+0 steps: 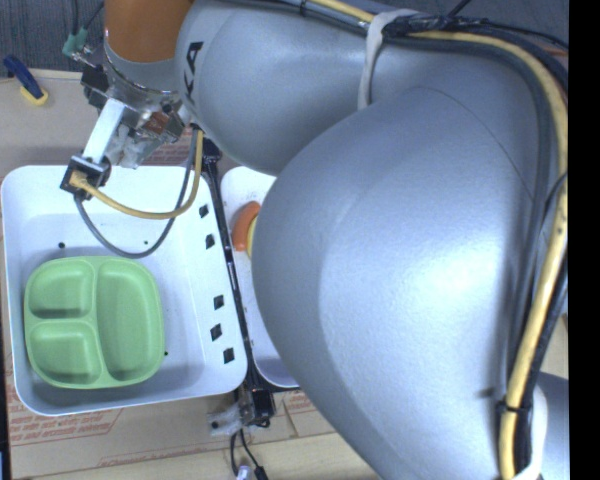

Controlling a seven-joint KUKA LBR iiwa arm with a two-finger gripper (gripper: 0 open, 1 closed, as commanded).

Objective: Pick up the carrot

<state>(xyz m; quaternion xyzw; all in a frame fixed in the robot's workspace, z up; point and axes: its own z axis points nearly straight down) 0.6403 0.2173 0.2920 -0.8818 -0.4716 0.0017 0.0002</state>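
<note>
Against the left wall of the right bin (242,182), just beside the divider between the two bins, sits a small orange patch that I take to be the carrot (243,226). The grey arm (410,248) hides most of it, so its length and which way it lies cannot be read. Judging by kind, it is probably light and fairly stiff, with a smooth, rounded, tapering body that can roll or slip out of a pinch. The best hold would likely be across the thicker part, squarely over the width, not at the thin tip. The nearby bin wall leaves little room on that side, so a grip along the wall looks safer than one across it.

Further out, the gripper (145,133) hangs over the far edge of the left bin (40,208), well apart from the carrot; whether it is wide or narrow cannot be told. A green divided plate (95,320) lies in the near part of that left bin.
</note>
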